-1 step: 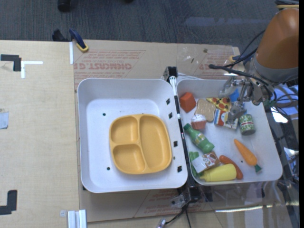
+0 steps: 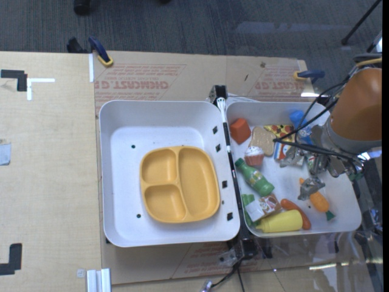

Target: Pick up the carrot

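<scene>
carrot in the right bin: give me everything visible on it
The carrot is a small orange toy, plastic by its look, with a green tip at its lower right end. It lies tilted on the floor of the right bin, near that bin's right wall, running from upper left to lower right. The gripper sits right at its upper left end; whether it touches the carrot cannot be told. No other toy touches it.

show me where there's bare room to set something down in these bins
The left bin has bare white floor all around the yellow divided plate, widest along its left and top. The right bin is crowded with toy food, where the hand sits by the carrot.
</scene>
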